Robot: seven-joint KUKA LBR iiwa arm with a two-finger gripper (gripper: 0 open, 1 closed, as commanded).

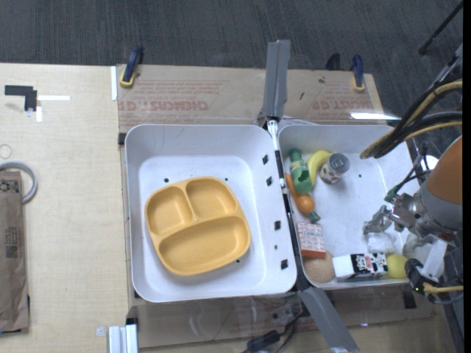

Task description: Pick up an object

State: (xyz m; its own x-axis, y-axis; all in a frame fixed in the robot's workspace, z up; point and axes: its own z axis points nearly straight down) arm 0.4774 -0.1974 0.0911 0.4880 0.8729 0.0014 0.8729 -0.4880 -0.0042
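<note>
The right bin [346,134] holds several small items. A green bottle [299,173], a yellow banana [319,164] and a small can [335,168] lie at its far left. An orange carrot [303,203] and a red-and-white box [311,240] run along its left wall. A round brown piece [319,270], a white-and-black carton [360,265] and a yellow fruit [397,265] sit by the near wall. My gripper [383,225] hangs low over the bin's right side, just above the carton and yellow fruit.
The left bin [140,197] carries a yellow divided plate [196,225]. A grey divider post [277,79] rises between the bins at the back. Cables [419,116] and the orange-banded arm [445,182] crowd the right edge. Clamps hold cardboard behind the bins.
</note>
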